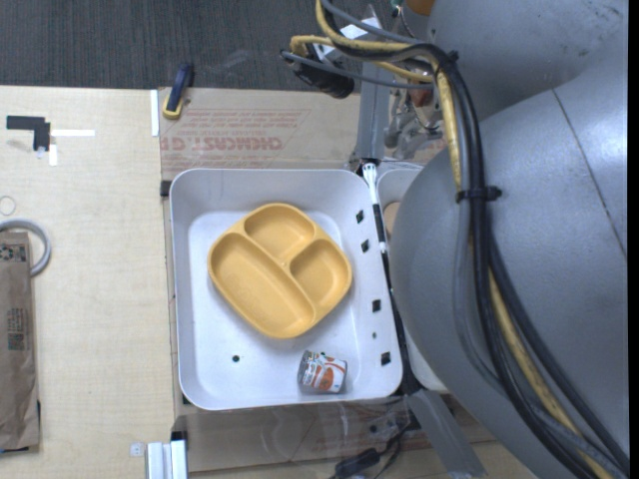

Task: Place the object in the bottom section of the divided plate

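Note:
A yellow divided plate (280,268) lies in the middle of the left white bin (190,267), with two small sections toward the top right and one long section toward the lower left. All three sections hold nothing. A small white and orange can (322,372) lies on its side on the bin floor just below the plate, near the bin's front wall. The grey arm (529,238) covers the right of the view and hides the gripper end.
The right bin (391,190) peeks out beside the arm, mostly covered. Yellow and black cables (359,53) run along the arm at the top. A cardboard sheet (260,128) lies behind the left bin, and a brown bag (15,347) sits at the far left.

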Controlling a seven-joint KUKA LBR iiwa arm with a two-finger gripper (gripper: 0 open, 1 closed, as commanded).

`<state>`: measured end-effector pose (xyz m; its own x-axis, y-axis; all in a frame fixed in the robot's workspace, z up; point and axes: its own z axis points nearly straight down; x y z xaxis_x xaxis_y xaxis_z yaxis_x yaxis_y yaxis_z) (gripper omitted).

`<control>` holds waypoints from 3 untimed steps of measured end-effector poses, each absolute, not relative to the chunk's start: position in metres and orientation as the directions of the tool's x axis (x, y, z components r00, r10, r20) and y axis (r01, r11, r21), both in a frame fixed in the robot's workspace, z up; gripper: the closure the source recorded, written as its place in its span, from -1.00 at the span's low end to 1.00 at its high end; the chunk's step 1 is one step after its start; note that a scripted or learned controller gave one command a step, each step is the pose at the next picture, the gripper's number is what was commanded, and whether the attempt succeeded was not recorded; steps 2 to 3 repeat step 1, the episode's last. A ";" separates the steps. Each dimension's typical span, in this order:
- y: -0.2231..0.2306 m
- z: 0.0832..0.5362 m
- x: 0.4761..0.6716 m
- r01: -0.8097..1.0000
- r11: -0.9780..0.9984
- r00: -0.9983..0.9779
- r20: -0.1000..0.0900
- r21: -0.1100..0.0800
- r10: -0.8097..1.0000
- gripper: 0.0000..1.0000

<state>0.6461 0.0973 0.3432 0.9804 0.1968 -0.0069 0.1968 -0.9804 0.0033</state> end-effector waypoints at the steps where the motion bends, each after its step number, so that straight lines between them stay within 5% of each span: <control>1: 0.204 0.437 0.653 0.388 -0.922 0.922 -0.007 0.003 0.388 1.00; 3: 0.204 0.437 0.653 0.388 -0.922 0.922 -0.007 0.003 0.388 1.00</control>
